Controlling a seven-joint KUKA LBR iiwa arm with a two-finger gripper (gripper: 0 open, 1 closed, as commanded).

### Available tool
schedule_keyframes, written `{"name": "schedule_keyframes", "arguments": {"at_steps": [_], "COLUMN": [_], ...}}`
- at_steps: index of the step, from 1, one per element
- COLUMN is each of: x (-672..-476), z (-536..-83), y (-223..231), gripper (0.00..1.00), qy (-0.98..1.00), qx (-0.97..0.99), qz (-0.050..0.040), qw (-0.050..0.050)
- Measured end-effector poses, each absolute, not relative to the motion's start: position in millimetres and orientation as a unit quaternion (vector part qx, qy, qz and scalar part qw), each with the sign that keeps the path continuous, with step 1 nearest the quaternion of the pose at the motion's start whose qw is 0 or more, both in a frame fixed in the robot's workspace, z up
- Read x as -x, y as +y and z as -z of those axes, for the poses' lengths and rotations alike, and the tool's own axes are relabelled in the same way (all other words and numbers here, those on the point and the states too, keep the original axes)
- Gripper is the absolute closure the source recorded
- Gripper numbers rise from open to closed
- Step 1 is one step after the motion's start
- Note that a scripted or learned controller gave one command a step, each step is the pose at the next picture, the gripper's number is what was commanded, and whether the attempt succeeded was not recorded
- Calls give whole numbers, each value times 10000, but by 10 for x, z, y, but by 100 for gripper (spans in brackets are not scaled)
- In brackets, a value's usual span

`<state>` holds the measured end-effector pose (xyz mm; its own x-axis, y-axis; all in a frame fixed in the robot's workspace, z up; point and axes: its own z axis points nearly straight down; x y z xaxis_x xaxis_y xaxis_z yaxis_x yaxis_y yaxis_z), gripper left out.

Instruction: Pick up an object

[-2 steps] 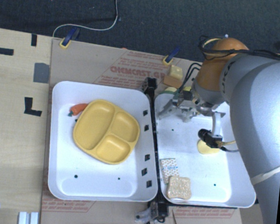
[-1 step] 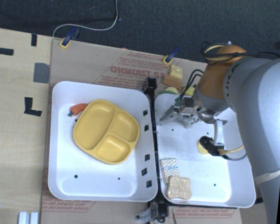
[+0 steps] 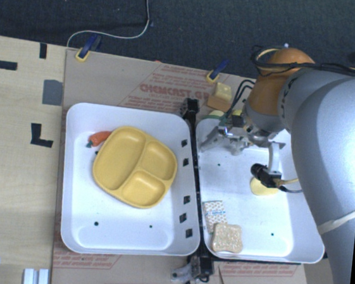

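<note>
1. Arm (image 3: 320, 116) is reaching in from the right and hanging over the upper part of the right bin (image 3: 280, 245); the orange band is sitting above the wrist
2. Gripper (image 3: 241, 139) is sitting low over the right bin's upper left area, near the divider between the bins; whether it is spread or pressed together cannot be told from this angle, and nothing is showing as pinched
3. Pale yellow object (image 3: 262, 188) is lying in the right bin just beside a black part of the arm's hardware
4. Speckled beige block (image 3: 227, 237) and patterned flat piece (image 3: 214, 209) are lying touching near the right bin's lower left corner
5. Yellow divided tray (image 3: 134, 166) is resting tilted in the left bin (image 3: 85, 223), partly covering an orange object (image 3: 99, 137) at its upper left
</note>
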<state>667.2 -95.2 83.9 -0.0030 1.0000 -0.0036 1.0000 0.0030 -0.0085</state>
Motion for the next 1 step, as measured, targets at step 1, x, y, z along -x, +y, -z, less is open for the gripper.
{"name": "schedule_keyframes", "arguments": {"at_steps": [1], "x": [-6407], "z": [-847], "y": [-1009], "gripper": [0], "qy": [-7071], "qx": [7071], "qz": [-11], "qw": [0]}}
